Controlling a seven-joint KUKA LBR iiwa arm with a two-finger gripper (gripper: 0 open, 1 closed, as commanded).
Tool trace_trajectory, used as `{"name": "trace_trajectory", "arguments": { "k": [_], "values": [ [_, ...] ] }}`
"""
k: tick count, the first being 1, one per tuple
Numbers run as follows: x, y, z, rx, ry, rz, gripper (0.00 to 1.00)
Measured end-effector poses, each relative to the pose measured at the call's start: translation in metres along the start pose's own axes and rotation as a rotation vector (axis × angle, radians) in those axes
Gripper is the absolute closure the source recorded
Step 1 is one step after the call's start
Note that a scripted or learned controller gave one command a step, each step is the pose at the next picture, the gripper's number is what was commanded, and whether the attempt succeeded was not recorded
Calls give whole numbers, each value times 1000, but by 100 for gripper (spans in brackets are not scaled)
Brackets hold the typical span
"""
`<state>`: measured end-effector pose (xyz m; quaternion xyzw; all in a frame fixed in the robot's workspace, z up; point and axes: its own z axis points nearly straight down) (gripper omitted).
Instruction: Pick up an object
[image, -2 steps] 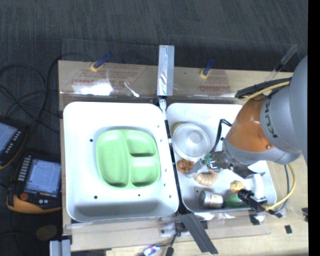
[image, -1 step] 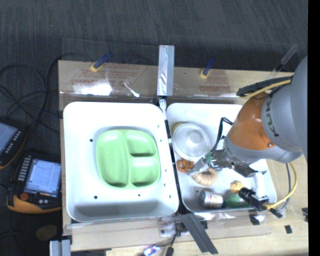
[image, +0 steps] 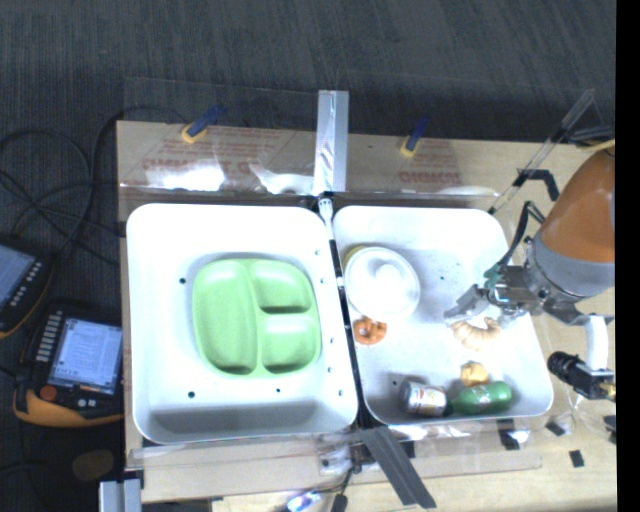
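Croissant-shaped pastry toy (image: 476, 331), pale tan, lying on the floor of the right bin (image: 440, 235) toward its right side, directly under the end effector (image: 487, 302) and looking like the likeliest target. Not yet lifted: resting flat on the white floor, with nothing visibly clamped between fingers. Grasp apparently at the approach or closing stage, so the whole pick left to do: close, secure, raise clear of the bin.

End effector hovering low over the pastry toy, just above and slightly left of its middle; finger tips blurred against the toy and the wrist hardware, so spread or pressed together cannot be told. Touching or just short of touching also unclear.

Elsewhere in the right bin: white bowl (image: 381, 281) at the upper left, small orange ring toy (image: 369, 330) just below it by the divider, metal can (image: 426, 399) and green vegetable toy (image: 481, 397) along the lower edge, with a small yellow piece (image: 474, 374) just above the latter. All well apart from the fingers except the yellow piece, near but below. Green divided tray (image: 256, 315) in the left bin (image: 160, 240), untouched.
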<state>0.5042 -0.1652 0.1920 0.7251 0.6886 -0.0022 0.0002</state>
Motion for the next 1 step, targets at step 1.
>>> {"name": "trace_trajectory", "arguments": {
  "k": [1],
  "values": [
    [71, 25, -36, 1, 1, 93, 100]
  ]
}}
